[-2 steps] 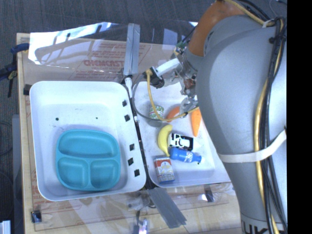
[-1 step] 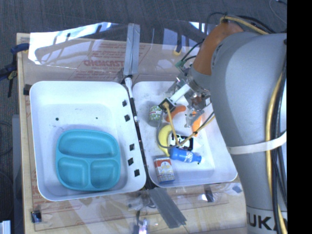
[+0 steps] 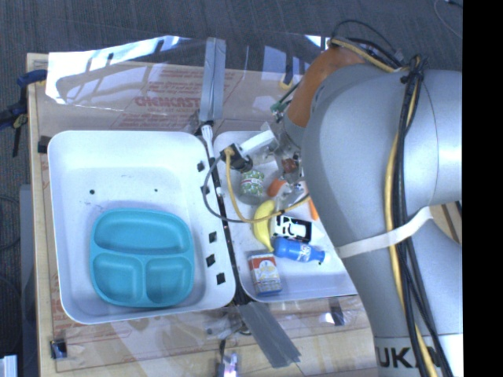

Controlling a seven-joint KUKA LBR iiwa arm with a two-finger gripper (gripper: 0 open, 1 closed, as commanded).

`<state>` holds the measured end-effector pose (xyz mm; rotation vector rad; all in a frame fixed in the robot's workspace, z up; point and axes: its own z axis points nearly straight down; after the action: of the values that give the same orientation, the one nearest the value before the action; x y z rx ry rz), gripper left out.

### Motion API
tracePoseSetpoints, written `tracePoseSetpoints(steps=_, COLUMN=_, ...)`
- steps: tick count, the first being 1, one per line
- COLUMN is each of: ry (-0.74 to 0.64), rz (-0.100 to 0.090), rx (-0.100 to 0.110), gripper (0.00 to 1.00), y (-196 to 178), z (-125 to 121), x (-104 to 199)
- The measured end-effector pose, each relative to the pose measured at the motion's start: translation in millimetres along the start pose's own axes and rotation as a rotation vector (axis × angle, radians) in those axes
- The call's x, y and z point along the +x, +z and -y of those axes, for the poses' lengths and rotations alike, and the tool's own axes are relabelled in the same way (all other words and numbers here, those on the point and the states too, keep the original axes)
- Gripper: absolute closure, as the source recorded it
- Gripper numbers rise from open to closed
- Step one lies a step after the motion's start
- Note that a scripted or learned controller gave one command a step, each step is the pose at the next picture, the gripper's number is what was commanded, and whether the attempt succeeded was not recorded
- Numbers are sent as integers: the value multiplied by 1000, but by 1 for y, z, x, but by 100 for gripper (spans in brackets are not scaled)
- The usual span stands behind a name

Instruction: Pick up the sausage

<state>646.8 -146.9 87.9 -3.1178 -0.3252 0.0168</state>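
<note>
**Arm low over the right bin, sausage not made out**

The grey arm [image 3: 385, 187] covers most of the right bin [image 3: 330, 289]. The left bin [image 3: 118, 163] carries a blue divided tray [image 3: 141, 259] near its front edge. The gripper [image 3: 284, 181] sits among the right bin's clutter; its opening cannot be told. Beside it lie a banana [image 3: 262, 220], a blue bottle [image 3: 297, 251] and a small carton [image 3: 266, 273]. The sausage cannot be picked out.

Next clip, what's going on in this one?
The grey arm reaches in over the right bin, its claw low among the clutter there. Nearby lie a banana, a blue bottle and a small carton. I cannot pick out the sausage or tell whether anything is gripped. The left bin holds a blue divided tray.
</note>
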Motion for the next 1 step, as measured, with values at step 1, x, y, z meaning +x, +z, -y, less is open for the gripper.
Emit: tracePoseSetpoints(steps=1, ry=-9, rz=7, rx=6, gripper=100, y=-6, z=3, x=0)
